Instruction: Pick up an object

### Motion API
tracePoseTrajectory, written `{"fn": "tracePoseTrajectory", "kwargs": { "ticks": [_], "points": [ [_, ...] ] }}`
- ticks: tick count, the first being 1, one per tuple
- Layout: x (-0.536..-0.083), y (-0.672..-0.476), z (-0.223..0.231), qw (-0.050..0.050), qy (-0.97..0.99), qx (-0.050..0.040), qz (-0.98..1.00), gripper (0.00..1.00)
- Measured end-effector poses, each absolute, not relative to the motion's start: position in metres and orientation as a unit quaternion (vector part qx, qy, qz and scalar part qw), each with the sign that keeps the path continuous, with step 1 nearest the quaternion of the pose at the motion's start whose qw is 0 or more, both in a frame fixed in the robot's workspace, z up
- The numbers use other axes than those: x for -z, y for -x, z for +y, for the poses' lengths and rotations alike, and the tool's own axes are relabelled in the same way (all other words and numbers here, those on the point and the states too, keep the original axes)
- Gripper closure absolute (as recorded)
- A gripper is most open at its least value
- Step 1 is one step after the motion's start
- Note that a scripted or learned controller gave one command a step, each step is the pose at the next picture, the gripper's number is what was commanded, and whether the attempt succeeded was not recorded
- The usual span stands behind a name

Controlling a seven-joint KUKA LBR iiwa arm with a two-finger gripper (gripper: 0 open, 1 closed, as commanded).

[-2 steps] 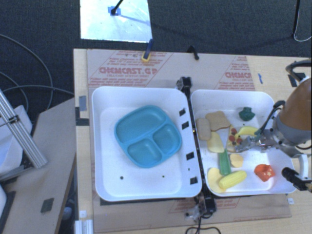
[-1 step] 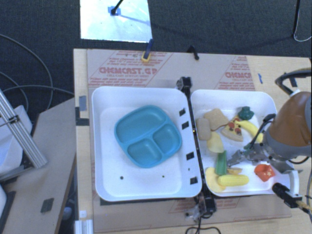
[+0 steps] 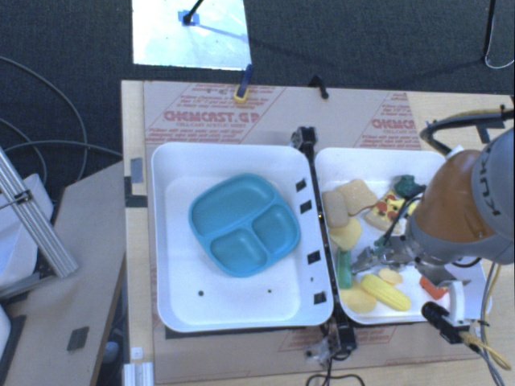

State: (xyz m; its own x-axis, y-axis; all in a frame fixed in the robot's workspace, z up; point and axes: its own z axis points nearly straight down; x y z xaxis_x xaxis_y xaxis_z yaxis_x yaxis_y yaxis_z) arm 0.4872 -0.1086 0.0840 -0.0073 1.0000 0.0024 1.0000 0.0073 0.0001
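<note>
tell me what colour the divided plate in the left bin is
Light blue plate, seen in the camera view.

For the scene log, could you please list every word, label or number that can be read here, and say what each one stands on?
"CHEMCAST GP", red print on the brown board under the bins, above the left bin.
A second red print of the same kind on the board above the right bin; cut off by the arm, not fully readable.
Smaller red lines under and around both prints: too small to read.
Dark letters on the arm: "KU" can be made out, the rest hidden.
</note>
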Motion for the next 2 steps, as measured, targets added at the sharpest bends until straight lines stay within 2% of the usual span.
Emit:
{"fn": "tracePoseTrajectory", "kwargs": {
  "ticks": [1, 2],
  "points": [
    [-0.084, -0.487, -0.082, -0.002, 0.705, 0.0001, -0.709, 0.0],
    [-0.192, -0.588, -0.04, -0.007, 0.703, 0.0067, -0.712, 0.0]
  ]
}}
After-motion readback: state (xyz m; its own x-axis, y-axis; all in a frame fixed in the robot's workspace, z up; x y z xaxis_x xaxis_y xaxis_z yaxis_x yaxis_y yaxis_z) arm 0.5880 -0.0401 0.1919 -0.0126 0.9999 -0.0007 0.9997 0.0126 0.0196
